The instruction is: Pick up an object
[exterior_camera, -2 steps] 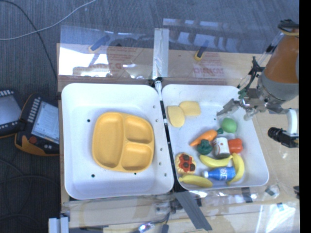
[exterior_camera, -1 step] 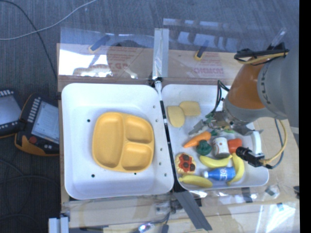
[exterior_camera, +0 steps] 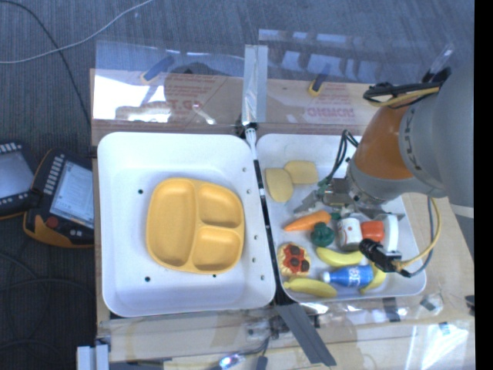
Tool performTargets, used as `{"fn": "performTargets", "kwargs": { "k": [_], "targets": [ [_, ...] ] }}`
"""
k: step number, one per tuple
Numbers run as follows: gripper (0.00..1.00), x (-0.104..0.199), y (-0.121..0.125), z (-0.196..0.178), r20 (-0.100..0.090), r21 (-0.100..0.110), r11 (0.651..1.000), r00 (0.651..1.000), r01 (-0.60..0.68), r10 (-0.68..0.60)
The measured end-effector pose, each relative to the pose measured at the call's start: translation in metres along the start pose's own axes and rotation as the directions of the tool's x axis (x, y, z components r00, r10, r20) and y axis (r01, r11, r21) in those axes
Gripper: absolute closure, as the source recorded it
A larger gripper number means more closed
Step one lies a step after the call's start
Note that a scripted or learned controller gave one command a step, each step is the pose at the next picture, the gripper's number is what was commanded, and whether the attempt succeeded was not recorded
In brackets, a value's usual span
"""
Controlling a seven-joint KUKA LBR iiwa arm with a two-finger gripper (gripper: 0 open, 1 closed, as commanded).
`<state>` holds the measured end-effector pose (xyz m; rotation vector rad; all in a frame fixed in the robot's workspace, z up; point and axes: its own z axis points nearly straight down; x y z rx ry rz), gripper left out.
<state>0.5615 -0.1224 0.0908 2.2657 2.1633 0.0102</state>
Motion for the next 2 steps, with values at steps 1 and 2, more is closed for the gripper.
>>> {"fn": "performTargets", "kwargs": {
  "k": [1, 2],
  "targets": [
    [1.0, 0.0019, 0.0011, -0.0097, -0.004, -0.001, 1.0, 1.0, 0.001, -0.001],
    [0.0, 0.0019, 0.001, -0.0096, -0.004, 0.0, 1.0, 1.0, 0.002, -0.002]
  ]
}}
